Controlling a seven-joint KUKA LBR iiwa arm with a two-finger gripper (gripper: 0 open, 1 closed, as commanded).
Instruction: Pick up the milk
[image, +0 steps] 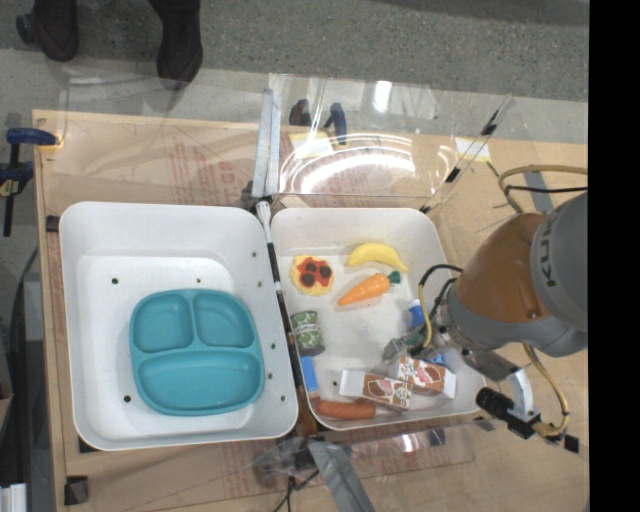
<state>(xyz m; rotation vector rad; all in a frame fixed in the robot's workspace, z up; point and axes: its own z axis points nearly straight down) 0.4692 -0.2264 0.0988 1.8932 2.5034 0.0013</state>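
Two small white-and-brown milk cartons lie on their sides near the front edge of the right bin. One carton is to the left, and the other lies right beside it. My gripper hangs low over the bin's front right part, just above the two cartons. The orange wrist band and grey arm come in from the right and hide part of that corner. I see nothing held in the gripper.
The right bin also holds a pizza slice, a banana, a carrot, a green can, a blue bottle and a sausage. A teal divided plate lies in the left bin.
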